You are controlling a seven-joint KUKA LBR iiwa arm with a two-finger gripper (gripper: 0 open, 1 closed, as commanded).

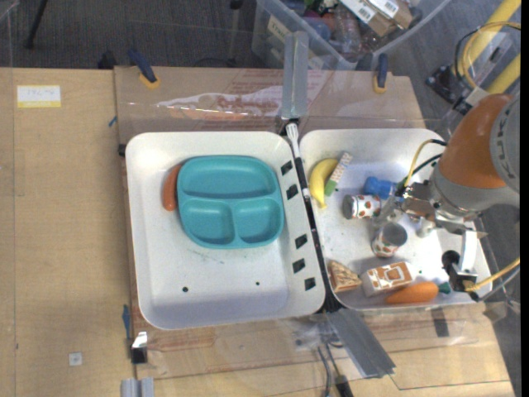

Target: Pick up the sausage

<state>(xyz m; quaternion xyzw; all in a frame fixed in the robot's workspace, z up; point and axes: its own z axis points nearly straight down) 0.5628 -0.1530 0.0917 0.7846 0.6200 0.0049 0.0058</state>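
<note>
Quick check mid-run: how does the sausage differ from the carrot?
The sausage lies in the left bin, half tucked beside the teal plate; the carrot lies in the right bin near its front wall. The sausage runs near-vertical in view, the carrot horizontal. Both are orange and elongated.

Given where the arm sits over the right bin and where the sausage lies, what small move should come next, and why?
Probably lift clear and travel across the divider toward the left bin. The pincer hangs among clutter in the right bin, near a small can, while the sausage lies in the left bin, tucked against the left edge of the teal tray.
</note>
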